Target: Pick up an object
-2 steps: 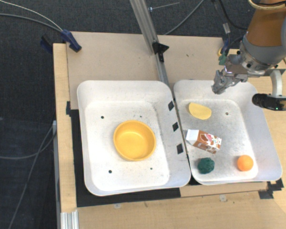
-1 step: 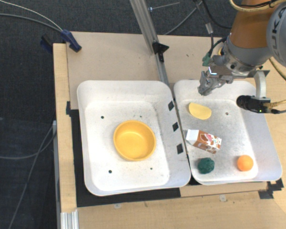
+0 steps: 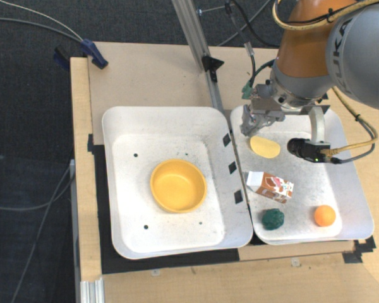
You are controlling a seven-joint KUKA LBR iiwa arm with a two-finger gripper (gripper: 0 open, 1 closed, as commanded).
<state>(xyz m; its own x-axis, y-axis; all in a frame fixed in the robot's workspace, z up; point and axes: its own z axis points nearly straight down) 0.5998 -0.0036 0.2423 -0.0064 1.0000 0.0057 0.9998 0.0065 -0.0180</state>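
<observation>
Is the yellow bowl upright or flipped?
Upright: the yellow bowl in the left bin shows its open, hollow interior facing up.

Arm reaches in from right, gripper low over far-left corner of right bin, just beside a pale yellow flat piece. Same bin: small carton mid-left, dark green ball near edge, orange ball near-right. Left bin holds a yellow bowl, upright, roughly centre. Nothing visibly between the fingers.
</observation>
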